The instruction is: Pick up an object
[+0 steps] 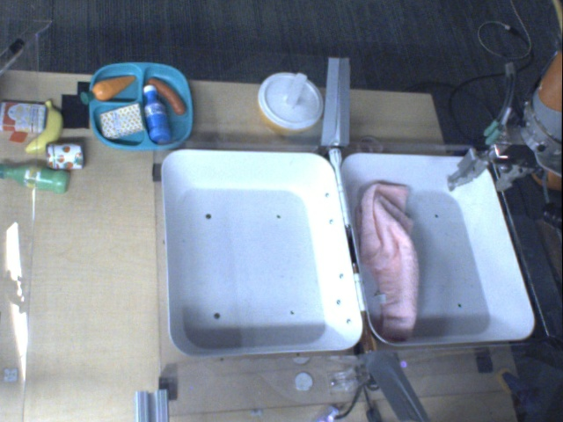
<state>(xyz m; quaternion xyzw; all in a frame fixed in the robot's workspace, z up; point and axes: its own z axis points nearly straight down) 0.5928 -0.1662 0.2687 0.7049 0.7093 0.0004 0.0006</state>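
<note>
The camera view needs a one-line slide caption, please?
Gripper at the right bin's far corner; pink cloth lies along its left side.

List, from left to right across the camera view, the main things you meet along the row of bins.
Left white bin → pink towel lying in the right white bin → gripper over that bin's far right corner.

Pink cloth (389, 258) fills right bin's (493, 323) left side; rest open.
</note>
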